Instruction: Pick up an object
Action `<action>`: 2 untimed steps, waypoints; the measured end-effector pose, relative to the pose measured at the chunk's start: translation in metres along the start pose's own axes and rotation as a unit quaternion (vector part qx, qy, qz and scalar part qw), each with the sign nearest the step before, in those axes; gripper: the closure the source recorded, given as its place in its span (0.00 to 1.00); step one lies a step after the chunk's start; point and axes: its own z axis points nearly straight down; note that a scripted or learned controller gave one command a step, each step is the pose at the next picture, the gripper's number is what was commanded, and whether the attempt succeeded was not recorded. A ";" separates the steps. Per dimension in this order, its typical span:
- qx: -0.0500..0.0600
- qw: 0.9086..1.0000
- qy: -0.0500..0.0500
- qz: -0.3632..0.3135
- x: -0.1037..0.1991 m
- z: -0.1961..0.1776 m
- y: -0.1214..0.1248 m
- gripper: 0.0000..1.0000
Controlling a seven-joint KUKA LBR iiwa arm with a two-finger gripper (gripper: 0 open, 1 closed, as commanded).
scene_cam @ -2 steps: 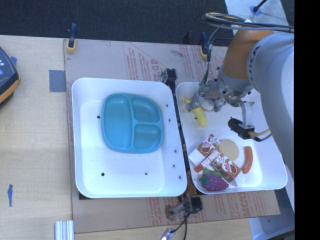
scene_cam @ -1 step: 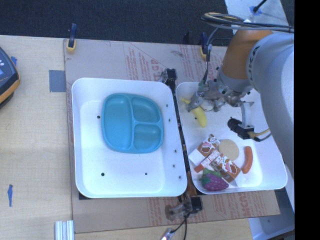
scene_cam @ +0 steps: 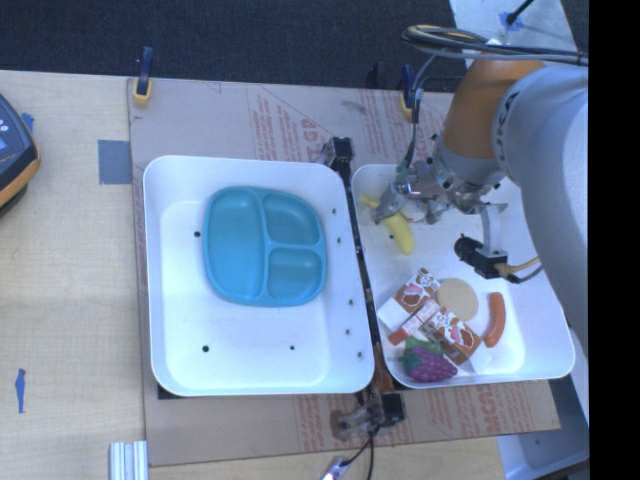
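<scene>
Camera view has the claw (scene_cam: pixel 412 190) low at the right bin's (scene_cam: pixel 545 363) far-left corner; whether its fingers are spread cannot be told. A banana (scene_cam: pixel 398 231) lies just beneath, long axis slanting toward the near-right. Cartons (scene_cam: pixel 428 318), grapes (scene_cam: pixel 430 364), cookie (scene_cam: pixel 458 296) and sausage (scene_cam: pixel 494 319) crowd the near edge.

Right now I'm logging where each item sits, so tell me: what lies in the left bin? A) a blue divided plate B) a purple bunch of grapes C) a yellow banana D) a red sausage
A: the blue divided plate lies alone in the left bin, while the toy foods sit in the right bin.
</scene>
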 end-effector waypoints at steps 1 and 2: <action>0.000 1.000 0.000 0.000 0.001 0.000 0.000 0.00; 0.000 1.000 0.000 -0.001 0.001 0.000 0.000 0.00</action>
